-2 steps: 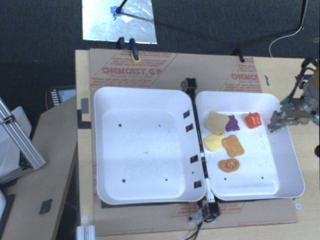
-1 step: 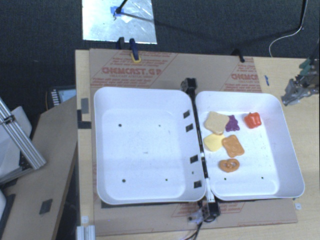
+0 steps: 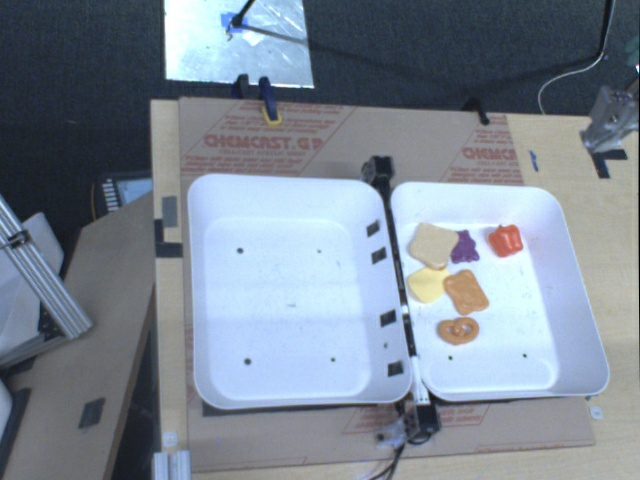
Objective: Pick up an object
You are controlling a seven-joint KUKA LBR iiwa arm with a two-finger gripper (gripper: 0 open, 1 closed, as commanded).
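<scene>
Several small toy foods lie in the right bin [image 3: 560, 298], grouped in its left half. A tan bread slice [image 3: 432, 244] touches a purple piece [image 3: 464, 247], and a red pepper [image 3: 506, 240] sits just right of them. Below lie a yellow piece [image 3: 427, 286], an orange slab [image 3: 466, 291] and an orange pretzel [image 3: 459, 331]. My gripper [image 3: 610, 120] shows as a grey shape at the far right edge, above the bench's back corner and well away from the bins.
The left bin [image 3: 210, 268] sits beside the right one, joined by black clips [image 3: 385, 258] along the shared wall. A cardboard sheet [image 3: 270, 138] lies under both. A shiny metal plate [image 3: 238, 28] lies beyond the bench, and a white cable [image 3: 570, 73] loops at the back right.
</scene>
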